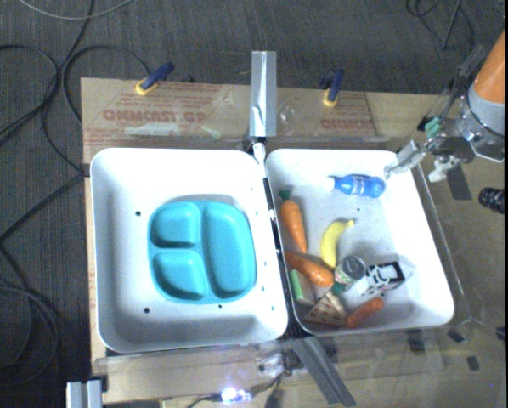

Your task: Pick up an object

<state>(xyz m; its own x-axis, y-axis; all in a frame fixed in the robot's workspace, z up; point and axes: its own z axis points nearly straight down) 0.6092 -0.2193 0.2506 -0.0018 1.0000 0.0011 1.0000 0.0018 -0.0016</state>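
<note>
The arm (492, 83) hangs over the right bin's (432, 228) upper right corner, and its jaws (424, 155) sit just above the rim there; I cannot tell whether they are wide or narrow. Nothing is between them, so the step in hand looks like the approach, before any grasp.

The nearest candidate is the blue bottle (357, 185), lying flat just left of the jaws, near the bin's top wall. Its long axis runs left to right, with the pale cap end toward the jaws. The next move would call for coming in over its middle and closing across its short width.

Further from the jaws lie a banana (335, 240), two carrots (292, 221) and small items bunched near the bin's bottom wall.
</note>
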